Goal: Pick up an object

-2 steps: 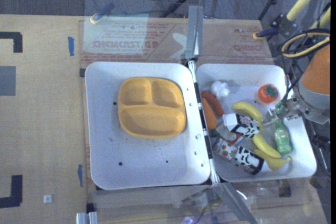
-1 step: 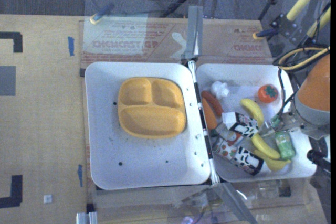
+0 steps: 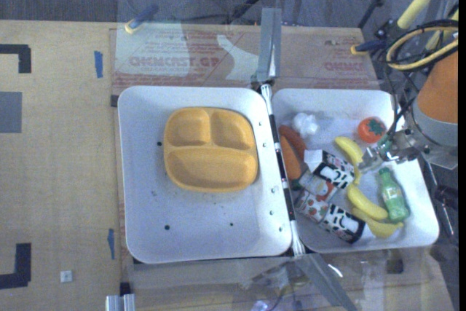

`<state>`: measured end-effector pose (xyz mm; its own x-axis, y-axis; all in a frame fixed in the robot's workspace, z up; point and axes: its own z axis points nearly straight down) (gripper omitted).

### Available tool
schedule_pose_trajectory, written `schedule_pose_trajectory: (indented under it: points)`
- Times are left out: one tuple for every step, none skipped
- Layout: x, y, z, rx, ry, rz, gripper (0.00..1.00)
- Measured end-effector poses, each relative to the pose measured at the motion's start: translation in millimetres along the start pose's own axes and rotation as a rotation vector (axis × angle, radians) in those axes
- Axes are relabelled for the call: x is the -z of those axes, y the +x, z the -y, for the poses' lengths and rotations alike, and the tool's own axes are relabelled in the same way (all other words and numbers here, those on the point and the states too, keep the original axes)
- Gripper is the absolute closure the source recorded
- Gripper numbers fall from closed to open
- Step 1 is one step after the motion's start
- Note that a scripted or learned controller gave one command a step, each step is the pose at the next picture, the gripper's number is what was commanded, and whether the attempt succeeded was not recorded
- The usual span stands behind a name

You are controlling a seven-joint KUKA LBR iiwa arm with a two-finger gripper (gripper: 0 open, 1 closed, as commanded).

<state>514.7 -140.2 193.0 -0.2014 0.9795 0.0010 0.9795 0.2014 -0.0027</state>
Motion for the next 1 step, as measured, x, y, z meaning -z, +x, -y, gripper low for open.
schedule_pose_trajectory:
  points:
    - [37.5, -28.8, 10.5, 0.536, -0.004, 0.003, 1.00]
